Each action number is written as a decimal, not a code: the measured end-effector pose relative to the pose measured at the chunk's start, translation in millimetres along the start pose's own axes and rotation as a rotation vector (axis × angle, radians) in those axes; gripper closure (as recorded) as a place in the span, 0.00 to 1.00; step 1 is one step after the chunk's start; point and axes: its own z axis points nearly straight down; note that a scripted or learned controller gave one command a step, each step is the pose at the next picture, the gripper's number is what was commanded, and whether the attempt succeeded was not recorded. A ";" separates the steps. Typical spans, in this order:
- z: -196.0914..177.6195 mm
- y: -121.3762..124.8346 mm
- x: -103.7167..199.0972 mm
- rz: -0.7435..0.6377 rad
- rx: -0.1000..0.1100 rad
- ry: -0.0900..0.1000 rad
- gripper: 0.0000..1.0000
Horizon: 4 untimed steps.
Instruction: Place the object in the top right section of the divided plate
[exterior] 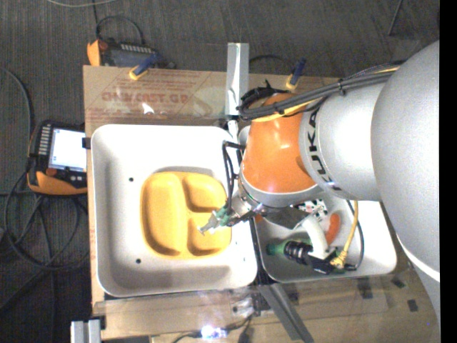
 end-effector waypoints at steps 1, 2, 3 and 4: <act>-0.5 -27.3 -51.3 0.018 -0.002 -0.002 1.00; -12.8 -47.4 -88.0 0.263 -0.004 -0.002 1.00; 0.3 -30.7 -55.0 0.267 0.001 0.000 1.00; 0.6 -25.5 -45.0 0.548 0.001 -0.001 1.00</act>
